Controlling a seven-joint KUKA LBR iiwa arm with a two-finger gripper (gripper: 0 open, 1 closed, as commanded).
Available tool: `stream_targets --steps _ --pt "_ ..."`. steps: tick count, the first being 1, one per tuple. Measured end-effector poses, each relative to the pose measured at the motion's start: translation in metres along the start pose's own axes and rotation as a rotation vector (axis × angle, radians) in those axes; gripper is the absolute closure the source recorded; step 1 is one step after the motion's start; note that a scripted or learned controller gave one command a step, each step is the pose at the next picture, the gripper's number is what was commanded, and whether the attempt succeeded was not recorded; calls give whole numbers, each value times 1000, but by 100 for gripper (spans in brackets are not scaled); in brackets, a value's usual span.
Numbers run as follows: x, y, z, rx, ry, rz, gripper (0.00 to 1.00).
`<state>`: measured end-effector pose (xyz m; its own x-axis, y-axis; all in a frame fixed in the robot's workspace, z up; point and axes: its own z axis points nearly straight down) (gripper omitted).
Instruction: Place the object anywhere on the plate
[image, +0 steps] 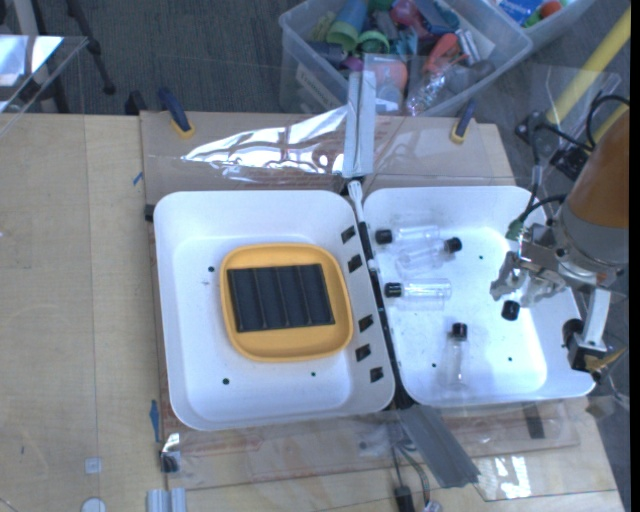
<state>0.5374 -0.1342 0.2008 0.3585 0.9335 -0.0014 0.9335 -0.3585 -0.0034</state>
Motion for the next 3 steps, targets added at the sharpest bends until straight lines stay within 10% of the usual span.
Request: stream_targets --steps 1,3 --pt "32 -75 5 2 2 -239 100" --pt "180 66 -23 -4 0 -437 100"
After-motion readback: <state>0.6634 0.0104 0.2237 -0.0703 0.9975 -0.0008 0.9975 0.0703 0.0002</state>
